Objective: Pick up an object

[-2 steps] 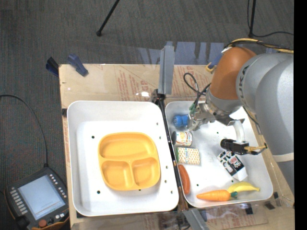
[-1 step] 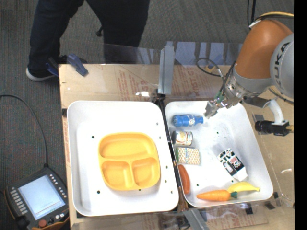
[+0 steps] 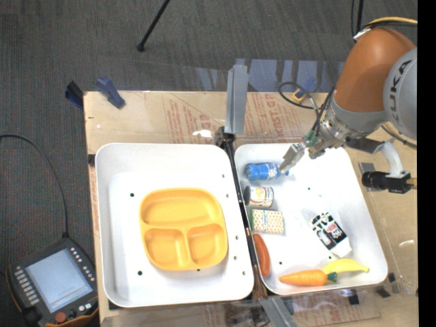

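- Nearest to me, at the near edge of the right bin (image 3: 361,203), a carrot (image 3: 304,277) lies on its side with a yellow banana (image 3: 347,268) touching its right end.
- Just left of them, a red sausage-like piece (image 3: 262,253) lies along the bin's left wall.
- Farther in along that wall sit a small patterned box (image 3: 268,221), then a small can (image 3: 260,196) on its side, then a blue can (image 3: 262,172), also on its side.
- A black-and-white carton (image 3: 328,229) lies alone toward the right of the bin, apart from the rest.
- The gripper (image 3: 289,162) hangs over the far part of the right bin, its tip just beside the blue can's right end; I cannot tell from here whether it is spread or closed, and nothing shows between its tips.
- The arm (image 3: 371,80) comes in from the far right, its orange band large over the bench corner.
- The left bin (image 3: 116,182) holds a yellow divided tray (image 3: 182,228), three compartments, sitting flat near the middle.
- The bench (image 3: 157,114) under the bins is brown board with printed lettering; a grey upright bracket (image 3: 236,101) stands at the far side between the bins.
- A teach pendant (image 3: 51,281) rests on the dark carpet at near left, its cable looping away.
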You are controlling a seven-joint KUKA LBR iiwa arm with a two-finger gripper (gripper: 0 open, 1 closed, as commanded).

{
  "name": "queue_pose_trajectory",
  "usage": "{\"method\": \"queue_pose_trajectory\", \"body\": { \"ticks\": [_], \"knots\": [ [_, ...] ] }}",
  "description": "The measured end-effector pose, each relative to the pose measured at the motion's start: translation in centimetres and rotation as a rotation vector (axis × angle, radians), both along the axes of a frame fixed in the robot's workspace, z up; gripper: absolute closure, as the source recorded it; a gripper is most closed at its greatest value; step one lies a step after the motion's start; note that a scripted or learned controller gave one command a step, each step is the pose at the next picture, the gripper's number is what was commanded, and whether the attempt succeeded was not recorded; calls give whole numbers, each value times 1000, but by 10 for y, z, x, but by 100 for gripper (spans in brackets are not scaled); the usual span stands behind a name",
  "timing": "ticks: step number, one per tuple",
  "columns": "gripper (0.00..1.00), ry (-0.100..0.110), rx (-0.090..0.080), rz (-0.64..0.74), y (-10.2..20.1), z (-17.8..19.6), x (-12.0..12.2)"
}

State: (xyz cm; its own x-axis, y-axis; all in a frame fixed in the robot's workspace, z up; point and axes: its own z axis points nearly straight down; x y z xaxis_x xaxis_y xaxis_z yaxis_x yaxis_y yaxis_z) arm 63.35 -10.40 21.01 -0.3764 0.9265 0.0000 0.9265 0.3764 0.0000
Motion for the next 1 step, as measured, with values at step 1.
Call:
{"method": "queue_pose_trajectory", "body": {
  "ticks": [1],
  "knots": [
    [0, 4, 1, -12, 8, -117, 10]
  ]
}}
